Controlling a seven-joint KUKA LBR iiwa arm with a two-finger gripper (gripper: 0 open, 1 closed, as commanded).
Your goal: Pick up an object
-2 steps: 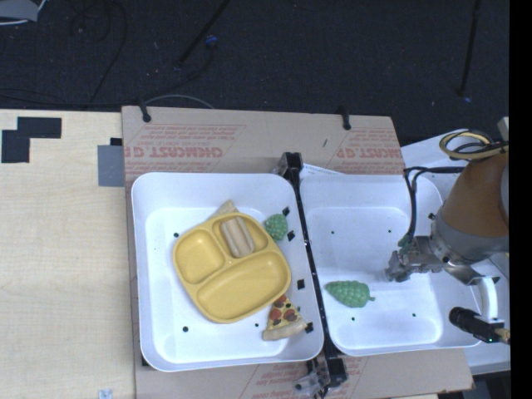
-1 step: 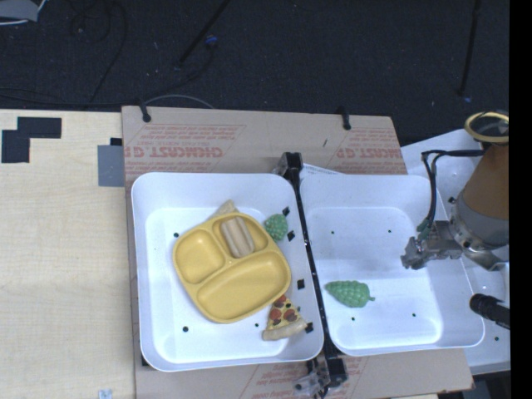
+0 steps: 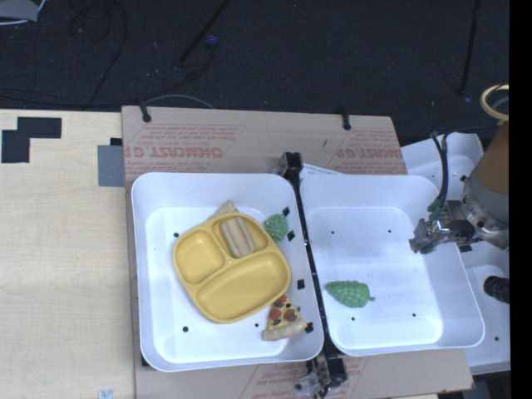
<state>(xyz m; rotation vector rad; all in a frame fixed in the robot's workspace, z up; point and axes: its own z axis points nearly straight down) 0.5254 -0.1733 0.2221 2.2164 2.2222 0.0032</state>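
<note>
Here the end effector (image 3: 424, 241) sits at the right-hand edge of the right bin (image 3: 391, 343), low over the bin's sloping wall, with the arm (image 3: 495, 181) reaching in behind it from the right. It is small and dark against the white plastic, and I cannot tell how it is set, open or closed. Nothing shows in its grasp, and it is not touching any of the loose things.

The nearest object is a green bunch of grapes (image 3: 347, 293) lying on the floor of the right bin, toward the lower left of that bin and well apart from the end effector.

In the left bin (image 3: 158, 339) a yellow divided tray (image 3: 229, 277) lies tilted, taking up much of the floor. A tan hot-dog-like piece (image 3: 239, 235) rests in its upper right compartment. A small green leafy piece (image 3: 277, 225) lies just beside the tray's upper right corner, near the divide between the bins. A pizza slice (image 3: 284, 318) lies at the tray's lower right edge, close to the bin's wall.

Both bins rest on a cardboard sheet (image 3: 258, 140) on the counter (image 3: 58, 264).
</note>
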